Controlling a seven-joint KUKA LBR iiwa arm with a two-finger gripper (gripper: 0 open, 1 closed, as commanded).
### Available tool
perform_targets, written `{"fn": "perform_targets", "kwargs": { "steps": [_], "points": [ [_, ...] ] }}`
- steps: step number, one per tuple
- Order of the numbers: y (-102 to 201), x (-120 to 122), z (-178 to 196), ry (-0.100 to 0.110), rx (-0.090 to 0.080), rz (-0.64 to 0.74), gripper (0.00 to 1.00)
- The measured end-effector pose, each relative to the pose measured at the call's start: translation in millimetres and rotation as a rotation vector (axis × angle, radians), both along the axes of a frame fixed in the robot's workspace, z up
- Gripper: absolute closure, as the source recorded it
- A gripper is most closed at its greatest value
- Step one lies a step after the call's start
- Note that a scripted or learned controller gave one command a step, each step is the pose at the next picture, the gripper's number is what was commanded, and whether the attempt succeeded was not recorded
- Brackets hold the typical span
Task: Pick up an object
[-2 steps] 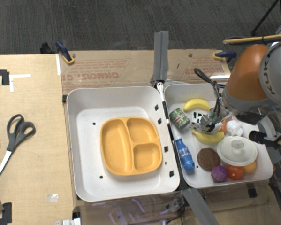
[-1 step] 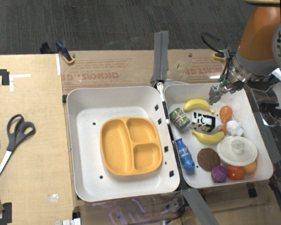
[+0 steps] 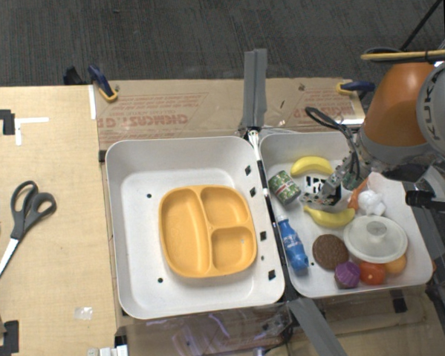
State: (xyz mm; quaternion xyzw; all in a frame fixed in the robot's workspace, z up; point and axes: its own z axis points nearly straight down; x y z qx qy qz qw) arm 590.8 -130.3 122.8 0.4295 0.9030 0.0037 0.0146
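I judge the pick as barely begun: nothing is lifted, and every object I can see lies in its bin. My gripper [image 3: 321, 195] is down inside the right bin [image 3: 425, 274], low among the fruit, but from this slant I cannot tell whether the jaws are apart or together, and I see nothing clamped between them. What is left, as I read it, is the grasp itself and the lift.

The left bin [image 3: 128, 216] holds one thing, an orange divided tray [image 3: 208, 231], sitting near its centre.

The right bin is the crowded one, and I will place its contents from the gripper. Toward the near edge and further from the divider stands a white lidded bowl [image 3: 376, 237]. One banana [image 3: 311, 164] lies just behind the gripper toward the far wall; a second banana [image 3: 332, 217] lies just in front of it, seemingly touching it, and is the likeliest target. A blue bottle [image 3: 291, 244] lies along the divider side, nearer me. A green can [image 3: 284, 187] sits beside the gripper on the divider side. A brown round cookie [image 3: 330, 251] lies near the bowl, and a purple piece [image 3: 347, 274] and a red tomato [image 3: 372, 273] sit at the near edge.
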Motion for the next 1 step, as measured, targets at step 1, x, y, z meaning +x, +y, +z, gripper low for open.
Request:
{"fn": "perform_targets", "kwargs": {
  "steps": [1],
  "points": [
    [-65.7, 15.0, 184.5, 0.027, 0.002, 0.112, 1.00]
  ]
}}
